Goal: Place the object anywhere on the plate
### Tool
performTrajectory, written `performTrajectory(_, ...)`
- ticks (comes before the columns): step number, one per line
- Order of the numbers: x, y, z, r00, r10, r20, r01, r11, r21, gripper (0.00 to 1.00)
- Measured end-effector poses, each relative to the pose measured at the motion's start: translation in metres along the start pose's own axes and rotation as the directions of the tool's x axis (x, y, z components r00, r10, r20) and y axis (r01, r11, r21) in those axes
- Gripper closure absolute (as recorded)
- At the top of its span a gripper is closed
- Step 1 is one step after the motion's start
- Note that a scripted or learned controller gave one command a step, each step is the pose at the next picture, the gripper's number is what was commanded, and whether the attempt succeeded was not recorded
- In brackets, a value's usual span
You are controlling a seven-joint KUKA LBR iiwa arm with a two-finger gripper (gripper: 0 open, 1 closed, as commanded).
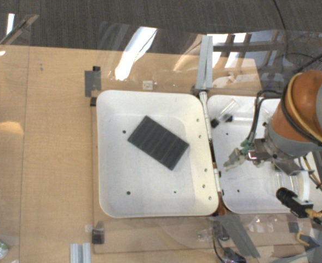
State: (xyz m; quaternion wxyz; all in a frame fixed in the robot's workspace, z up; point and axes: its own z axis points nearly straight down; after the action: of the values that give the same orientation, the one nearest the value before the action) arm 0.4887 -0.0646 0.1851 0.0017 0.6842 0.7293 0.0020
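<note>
My gripper (235,159) is hanging over the right bin (232,196), near that bin's left wall. Its two fingers (230,161) are pointing toward nine o'clock and appear to be standing slightly apart, but they are small and partly blurred, so I cannot tell for certain whether they are open or closed. I am seeing nothing between them.

Working outward, my wrist is sitting at three o'clock from the fingertips, with the orange band (300,106) rising above it toward one o'clock. Dark cables are looping around the wrist housing.

A small clear object (225,112) is lying in the right bin toward twelve o'clock from my gripper, near the bin's far left corner and apart from my fingers. Its exact shape is too small to judge.

The plate (158,142), a dark ribbed rectangle, is lying flat in the left bin (150,201), at about ten o'clock from my gripper. It is turned at a slant to the bin walls, and its surface is showing bare.

Both bins are sitting side by side on the wooden bench (40,163), their walls touching or nearly so.
</note>
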Motion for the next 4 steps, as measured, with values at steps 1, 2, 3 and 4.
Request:
performTrajectory(1,0.0,0.0,0.0,1.0,0.0,0.0,0.0,1.0,0.0,0.0)
performTrajectory(2,0.0,0.0,0.0,1.0,0.0,0.0,0.0,1.0,0.0,0.0)
performTrajectory(3,0.0,0.0,0.0,1.0,0.0,0.0,0.0,1.0,0.0,0.0)
performTrajectory(4,0.0,0.0,0.0,1.0,0.0,0.0,0.0,1.0,0.0,0.0)
